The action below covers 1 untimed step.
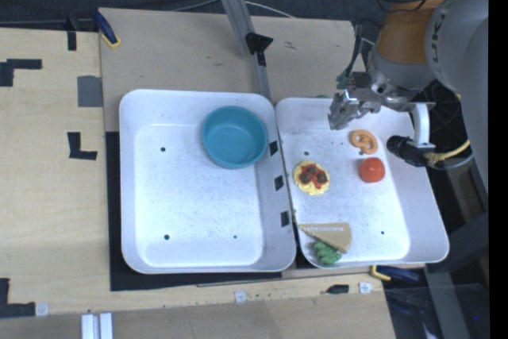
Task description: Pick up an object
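My gripper [342, 112] hangs over the upper part of the right bin [413, 238], a dull grey metal piece at the end of my arm, and from this slant I cannot tell how it is set. Nothing shows in its grasp.

Just to its right and a little lower lies a pretzel [363, 141], a small looped twist, orange-brown and glossy like moulded plastic. Below that sits a tomato [371, 170], round, smooth and red. To the left of the tomato, near the bin's middle, rests a small pizza [312, 177], a flat yellow disc with a bumpy top of red and dark specks. At the bin's lower edge lies a sandwich [329, 239], a tan wedge with flat faces and a frill of green leaf at its lower corner.

The left bin [151, 242] is a shallow white tray with rounded corners and a faintly speckled floor. In its upper right part stands a blue bowl [233, 136], round, matte and deep-walled, well apart from my gripper.
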Motion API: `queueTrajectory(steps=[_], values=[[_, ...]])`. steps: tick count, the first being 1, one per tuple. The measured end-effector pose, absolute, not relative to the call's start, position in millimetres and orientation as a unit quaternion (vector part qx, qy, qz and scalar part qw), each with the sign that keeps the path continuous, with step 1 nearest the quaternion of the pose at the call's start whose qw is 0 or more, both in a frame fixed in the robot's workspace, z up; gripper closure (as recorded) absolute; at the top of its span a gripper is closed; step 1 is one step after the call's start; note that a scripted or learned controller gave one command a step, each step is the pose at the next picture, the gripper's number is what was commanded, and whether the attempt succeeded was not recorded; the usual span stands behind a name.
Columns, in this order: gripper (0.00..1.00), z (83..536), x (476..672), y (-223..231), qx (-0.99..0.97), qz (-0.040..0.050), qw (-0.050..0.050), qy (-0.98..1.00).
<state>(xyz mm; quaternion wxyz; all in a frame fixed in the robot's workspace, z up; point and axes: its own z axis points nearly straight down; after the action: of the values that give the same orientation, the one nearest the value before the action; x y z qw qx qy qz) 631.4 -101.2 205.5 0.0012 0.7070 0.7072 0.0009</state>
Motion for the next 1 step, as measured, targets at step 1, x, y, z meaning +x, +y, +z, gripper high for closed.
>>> queueTrajectory(steps=[1], values=[[1.0,255.1,632.0,-101.1,0.707,0.0009,0.001,0.707]])
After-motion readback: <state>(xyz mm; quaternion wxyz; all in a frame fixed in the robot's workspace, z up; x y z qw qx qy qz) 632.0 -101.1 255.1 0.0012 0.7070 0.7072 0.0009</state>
